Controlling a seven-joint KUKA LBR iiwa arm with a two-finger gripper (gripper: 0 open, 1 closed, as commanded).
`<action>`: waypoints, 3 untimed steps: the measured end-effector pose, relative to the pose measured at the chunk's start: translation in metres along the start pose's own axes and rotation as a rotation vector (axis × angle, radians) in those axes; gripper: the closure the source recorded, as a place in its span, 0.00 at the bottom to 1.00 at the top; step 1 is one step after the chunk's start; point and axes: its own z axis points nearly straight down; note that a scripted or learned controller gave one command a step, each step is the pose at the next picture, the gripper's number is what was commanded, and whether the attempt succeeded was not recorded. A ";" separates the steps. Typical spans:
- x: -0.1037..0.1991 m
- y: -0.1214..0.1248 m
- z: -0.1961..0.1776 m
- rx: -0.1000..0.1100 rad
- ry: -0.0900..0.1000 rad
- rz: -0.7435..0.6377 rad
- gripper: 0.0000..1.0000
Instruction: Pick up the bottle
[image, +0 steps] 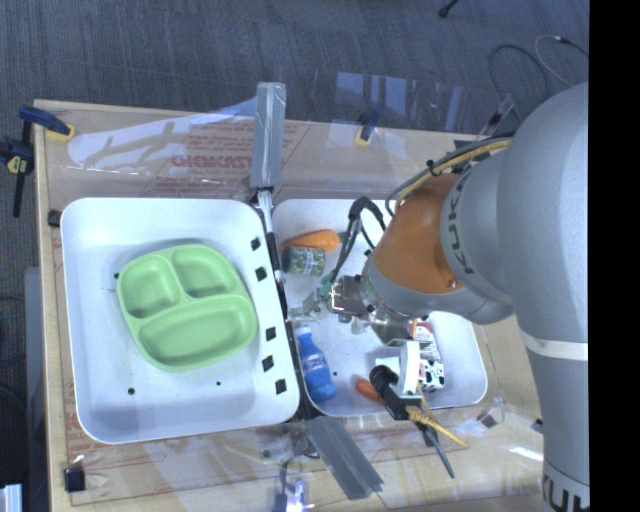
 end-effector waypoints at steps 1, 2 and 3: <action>-0.010 -0.022 0.044 0.034 -0.020 0.245 0.00; -0.007 -0.025 0.040 0.052 -0.014 0.237 1.00; 0.053 -0.030 -0.086 0.056 -0.023 0.636 1.00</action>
